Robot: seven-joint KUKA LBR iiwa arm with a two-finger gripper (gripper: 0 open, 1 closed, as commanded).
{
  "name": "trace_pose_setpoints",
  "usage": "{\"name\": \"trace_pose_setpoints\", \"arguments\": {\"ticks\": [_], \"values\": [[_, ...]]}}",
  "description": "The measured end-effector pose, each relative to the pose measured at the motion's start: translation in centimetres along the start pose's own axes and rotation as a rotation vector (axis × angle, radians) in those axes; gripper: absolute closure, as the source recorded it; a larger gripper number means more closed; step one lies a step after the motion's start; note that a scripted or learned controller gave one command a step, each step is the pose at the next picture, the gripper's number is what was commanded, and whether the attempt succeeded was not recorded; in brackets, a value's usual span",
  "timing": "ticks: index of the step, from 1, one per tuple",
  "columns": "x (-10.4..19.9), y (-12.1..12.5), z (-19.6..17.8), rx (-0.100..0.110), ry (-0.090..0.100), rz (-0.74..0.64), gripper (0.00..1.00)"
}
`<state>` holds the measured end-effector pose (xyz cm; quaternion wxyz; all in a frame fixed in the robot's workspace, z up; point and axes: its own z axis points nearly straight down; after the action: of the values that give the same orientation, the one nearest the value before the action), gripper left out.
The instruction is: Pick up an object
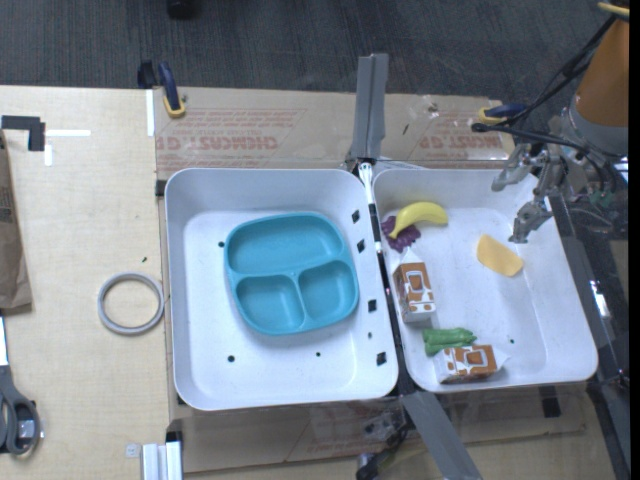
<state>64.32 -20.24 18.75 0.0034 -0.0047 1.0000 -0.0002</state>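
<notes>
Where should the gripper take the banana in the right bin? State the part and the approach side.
Grip the banana across its thick middle, coming straight down from above. It lies flat on the right bin floor, curved, with its narrow width easy to span. Its left end touches a purple item near the bin wall, so stay toward the middle or right end. The gripper hangs nearby.

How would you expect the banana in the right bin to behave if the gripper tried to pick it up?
The banana looks like a smooth toy, so probably stiff and light. Its curved, rounded body might slip or pivot between two fingers. It lies close to the bin wall beside a purple item, which may crowd the gripper.
</notes>
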Motion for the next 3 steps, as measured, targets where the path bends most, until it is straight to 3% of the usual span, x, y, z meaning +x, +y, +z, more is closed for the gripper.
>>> {"name": "trace_pose_setpoints", "arguments": {"ticks": [1, 2, 3], "values": [[-1.7, -1.3, -2.7, -0.001, -0.001, -0.341, 0.00], [-1.9, -1.4, -3.8, -0.001, -0.009, -0.336, 1.00], [-1.5, -2.0, 7.2, -0.002, 0.004, -0.101, 1.00]]}}
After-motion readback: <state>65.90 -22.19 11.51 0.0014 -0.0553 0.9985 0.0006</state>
